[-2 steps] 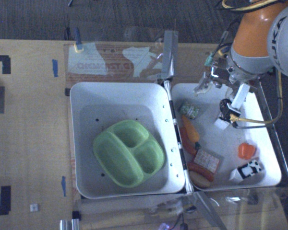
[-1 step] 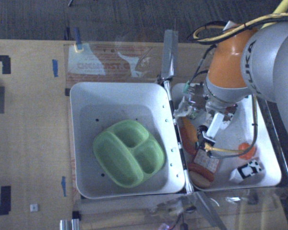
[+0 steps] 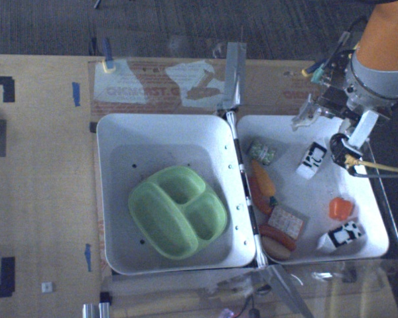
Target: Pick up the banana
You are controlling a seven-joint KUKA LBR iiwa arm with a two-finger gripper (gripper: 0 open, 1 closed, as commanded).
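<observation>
Gripper: you see the gripper (image 3: 334, 119) over the far right corner of the right bin (image 3: 379, 234), hanging from the grey wrist under the orange band of the arm (image 3: 382, 38).
Gripper state: you cannot tell from this slant whether it is spread or pressed together; you see nothing held in it.
Cable: a yellow cable (image 3: 378, 169) runs from the wrist area out over the bin's right rim.
Nearest thing: a white and black block (image 3: 312, 159) lies just below and left of the gripper, apart from it.
Banana: your best match for the banana (image 3: 262, 184) is the long orange-yellow piece lying along the right bin's left wall, well apart from the gripper; its colour leaves the identity unsure.
Around the banana: a small greenish packet (image 3: 262, 152) sits just beyond its far end, a checked card (image 3: 286, 223) touches its near end, and a reddish sausage shape (image 3: 278, 237) lies nearer the front wall.
Right side of the bin: an orange piece (image 3: 341, 208) and a black-and-white spotted toy (image 3: 345, 234) sit near each other.
Left bin: the left bin (image 3: 119, 138) holds a green divided plate (image 3: 178, 211).
Desk: both bins rest side by side on the wooden desk (image 3: 40, 191).
</observation>
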